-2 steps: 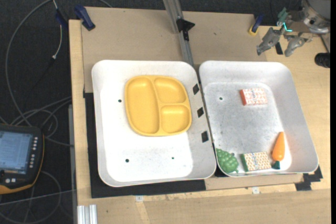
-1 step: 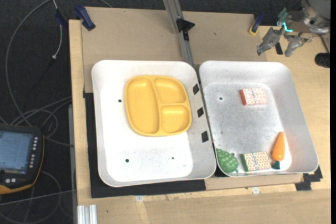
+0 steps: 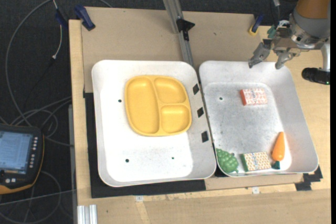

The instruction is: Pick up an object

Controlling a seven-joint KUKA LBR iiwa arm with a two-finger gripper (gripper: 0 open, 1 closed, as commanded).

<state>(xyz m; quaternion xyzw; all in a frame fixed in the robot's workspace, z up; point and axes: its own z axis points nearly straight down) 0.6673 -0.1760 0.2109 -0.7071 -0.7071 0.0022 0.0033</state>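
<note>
Dark carpet floor with loose cables, handheld screen pendant [image 3: 18,157] far left. Tan wooden surface [image 3: 131,34] carries two shallow white plastic bins. Left bin [image 3: 152,165]: yellow three-compartment plastic tray [image 3: 157,105]. Right bin [image 3: 236,118]: red-white patterned small box [image 3: 253,96], green bumpy toy [image 3: 227,160], patterned flat packet [image 3: 256,161], orange carrot-shaped toy [image 3: 279,146]; print unreadable. Hand [image 3: 269,62] fingers spread, nothing between them, above right bin's far rim.

Right white bin [image 3: 294,92] centre open; small red patterned box [image 3: 253,96] near back, orange plastic carrot [image 3: 278,146], green plastic grapes [image 3: 227,160] crowd front edge.
</note>
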